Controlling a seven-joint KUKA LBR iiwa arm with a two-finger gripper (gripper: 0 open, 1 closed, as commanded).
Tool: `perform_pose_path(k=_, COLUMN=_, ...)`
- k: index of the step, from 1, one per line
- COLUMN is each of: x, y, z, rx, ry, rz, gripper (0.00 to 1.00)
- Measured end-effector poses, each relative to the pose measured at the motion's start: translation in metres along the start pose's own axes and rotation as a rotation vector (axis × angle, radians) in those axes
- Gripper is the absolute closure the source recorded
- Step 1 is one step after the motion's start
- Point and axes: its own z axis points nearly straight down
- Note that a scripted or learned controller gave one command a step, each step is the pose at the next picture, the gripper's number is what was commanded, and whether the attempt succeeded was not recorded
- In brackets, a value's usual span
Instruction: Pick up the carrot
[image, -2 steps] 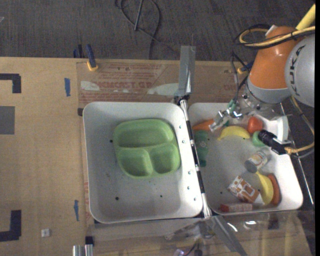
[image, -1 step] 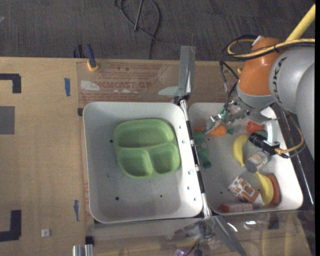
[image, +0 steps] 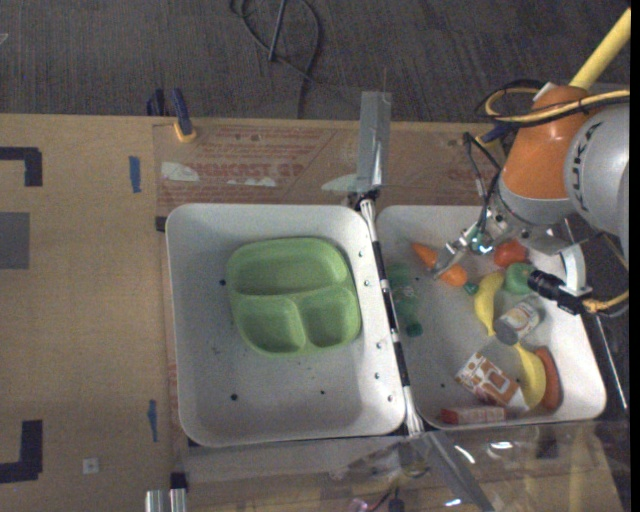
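So the left bin (image: 195, 400) was a shallow white plastic tub with rounded corners, and sitting in it was a glossy green tray (image: 293, 293) moulded into three compartments, one long and two small. Everything else I'll place against that tray. Just right of it ran the seam where the two bins meet, then the right bin (image: 590, 400), same white plastic, crowded with toy food. Nearest the tray on that side lay a few small dark green bits (image: 405, 290). Further right was the carrot (image: 427, 255), a smooth orange wedge tapering to a point, up near the bin's far side. The gripper (image: 468, 247) hung just right of the carrot, metal fingers (image: 462, 243) spread apart with nothing between them, the carrot lying beside their tips rather than inside. Right after that sat a curved yellow banana (image: 487, 302), a boxy printed carton (image: 484, 378), and the arm (image: 560, 160), grey with its shiny orange band.
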Motion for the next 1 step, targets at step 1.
perform_pose_path(k=1, x=-0.0022, y=0.0019, z=-0.0134, rx=-0.007, ry=-0.007, rz=0.001, gripper=1.00)
